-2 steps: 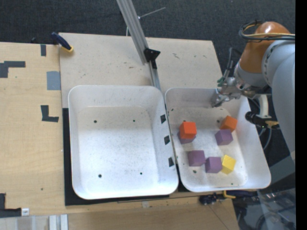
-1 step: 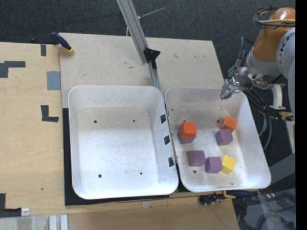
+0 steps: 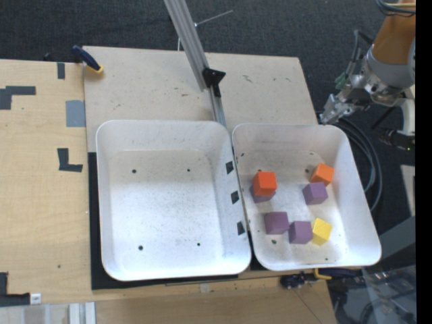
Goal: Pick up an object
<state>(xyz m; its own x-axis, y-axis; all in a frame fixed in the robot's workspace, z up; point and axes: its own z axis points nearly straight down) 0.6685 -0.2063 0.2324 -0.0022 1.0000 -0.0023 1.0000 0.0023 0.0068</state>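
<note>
Looking at the right bin (image 3: 351, 181) — six small cubes in it. The orange cube (image 3: 264, 181) sits stacked on a purple one (image 3: 260, 194) near the bin's 9 o'clock side, and it's my pick: highest, sides free. Others: an orange one (image 3: 322, 173) at 2 o'clock, purple (image 3: 314, 193) just under it, two purples (image 3: 275, 222) (image 3: 300, 232) and a yellow (image 3: 322, 230) crowded at 6 o'clock. I'd judge them light, rigid, flat-faced — foam or wood, not fragile. Pinch two opposite faces, straight down. The gripper (image 3: 335, 104) hangs outside the bin's 1 o'clock corner; can't tell its state, nothing visibly held.
</note>
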